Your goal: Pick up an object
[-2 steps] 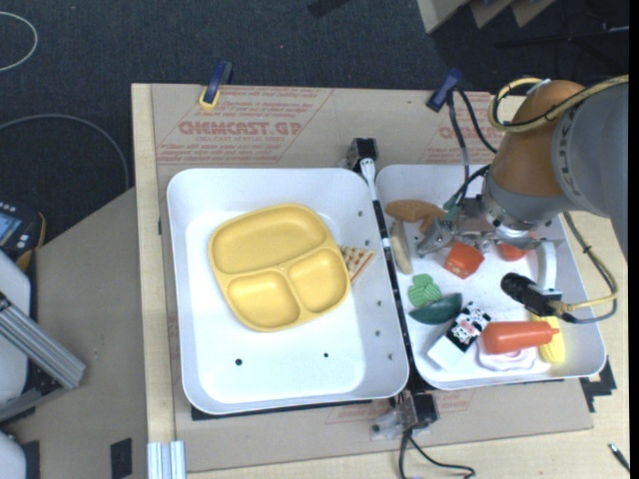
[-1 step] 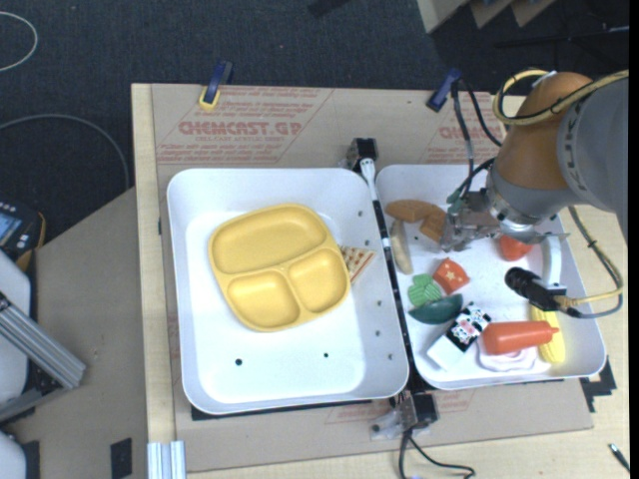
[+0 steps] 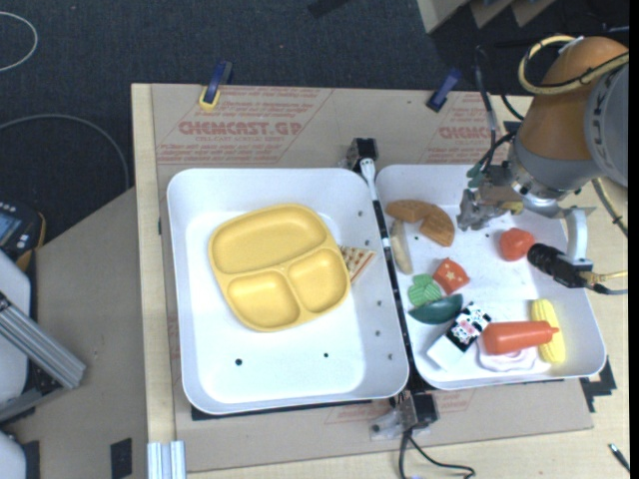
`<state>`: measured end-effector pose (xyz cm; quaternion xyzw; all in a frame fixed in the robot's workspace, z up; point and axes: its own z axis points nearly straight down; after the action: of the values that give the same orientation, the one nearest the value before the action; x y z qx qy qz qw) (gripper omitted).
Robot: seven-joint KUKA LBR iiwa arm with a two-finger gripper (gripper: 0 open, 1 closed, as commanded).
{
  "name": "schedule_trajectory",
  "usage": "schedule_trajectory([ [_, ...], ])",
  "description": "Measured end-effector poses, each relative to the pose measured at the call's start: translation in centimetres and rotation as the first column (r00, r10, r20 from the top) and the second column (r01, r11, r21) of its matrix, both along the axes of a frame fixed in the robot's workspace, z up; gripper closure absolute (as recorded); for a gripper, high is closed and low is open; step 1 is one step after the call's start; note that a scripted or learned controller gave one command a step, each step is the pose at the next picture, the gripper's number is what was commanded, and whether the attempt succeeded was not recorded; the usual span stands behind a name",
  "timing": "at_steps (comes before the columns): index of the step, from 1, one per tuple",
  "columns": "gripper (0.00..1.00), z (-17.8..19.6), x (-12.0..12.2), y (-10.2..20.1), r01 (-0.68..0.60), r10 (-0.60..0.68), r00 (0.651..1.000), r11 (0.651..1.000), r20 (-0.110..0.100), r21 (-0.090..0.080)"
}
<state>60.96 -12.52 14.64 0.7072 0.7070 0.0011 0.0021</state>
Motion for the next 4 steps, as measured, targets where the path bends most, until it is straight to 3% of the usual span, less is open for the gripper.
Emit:
schedule_trajectory([
  [1,1.0,5.9,0.6,0.5,-0.001,0.001,1.0,1.0,0.0,0.0],
  [2,1.0,7.9,0.7,0.5,-0.002,0.002,1.0,1.0,0.0,0.0],
  [4,1.0,7.1,-7.2,7.9,-0.002,0.002,1.0,1.0,-0.009,0.003],
])
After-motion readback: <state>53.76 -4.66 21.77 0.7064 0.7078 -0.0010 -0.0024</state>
